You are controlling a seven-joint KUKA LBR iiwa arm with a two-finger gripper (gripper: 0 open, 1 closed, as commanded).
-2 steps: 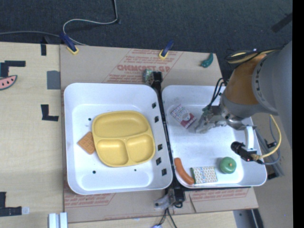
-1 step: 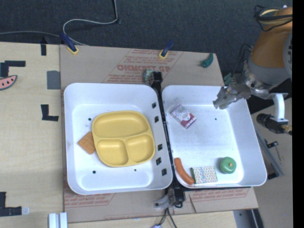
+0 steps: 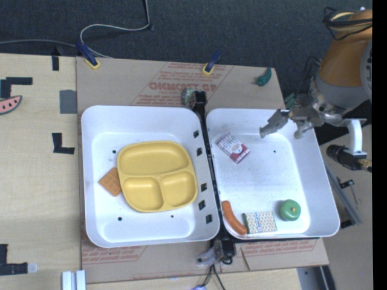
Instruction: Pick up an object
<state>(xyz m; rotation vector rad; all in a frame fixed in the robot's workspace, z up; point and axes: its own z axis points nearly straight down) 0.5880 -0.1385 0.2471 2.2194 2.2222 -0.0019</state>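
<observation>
My gripper [image 3: 285, 127] hangs over the far right corner of the right bin [image 3: 311, 162], its two fingers spread open with nothing between them. A small red and white packet [image 3: 233, 147] lies in that bin to the left of the gripper. Along the near edge of the same bin sit an orange carrot-like piece [image 3: 233, 217], a patterned pale card [image 3: 260, 222] and a green round object [image 3: 290, 210]. All of these lie apart from the gripper.
The left bin [image 3: 97, 162] holds a yellow divided tray [image 3: 158, 175] with an orange waffle-like cracker [image 3: 110, 181] tucked at its left side. A black clip [image 3: 196, 98] sits at the far end of the divider between the bins. Cardboard lies under both bins.
</observation>
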